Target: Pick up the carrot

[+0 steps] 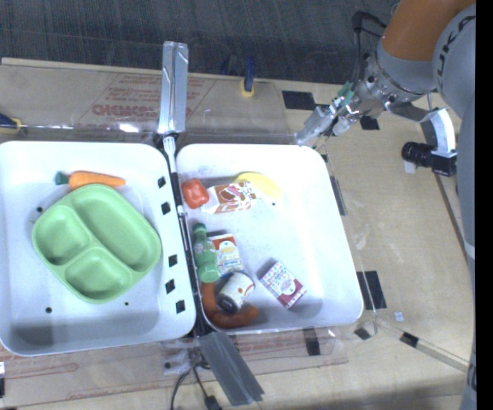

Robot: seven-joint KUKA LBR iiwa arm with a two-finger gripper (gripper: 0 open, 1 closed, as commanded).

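Carrot (97, 178) is in the left bin (7, 229), upper-left part of frame, lying roughly horiz along the back edge of the green divided plate (97, 242). Looks to be touching or just beside the plate rim; green stub end points left, orange body runs right.

My claw (316, 128) is upper right of frame, hanging over the desk (400, 254) just past the back-right corner of the right bin (340, 254). Well apart from carrot, whole right bin between us. Can't tell how far open it is, too small/blurred from here. Nothing visibly in it.

Handling guess: toy-type carrot, prob light, stiff, smooth so maybe a bit slippery. Tapered, so it'd squirt out if pinched near the tip. Best bet: grab mid-body, across the short axis, coming down from above. Plate rim on the near side is tight, so one side of the claw needs to slot btw carrot and plate w/o riding up on the rim. Bin wall behind looks to leave more room.
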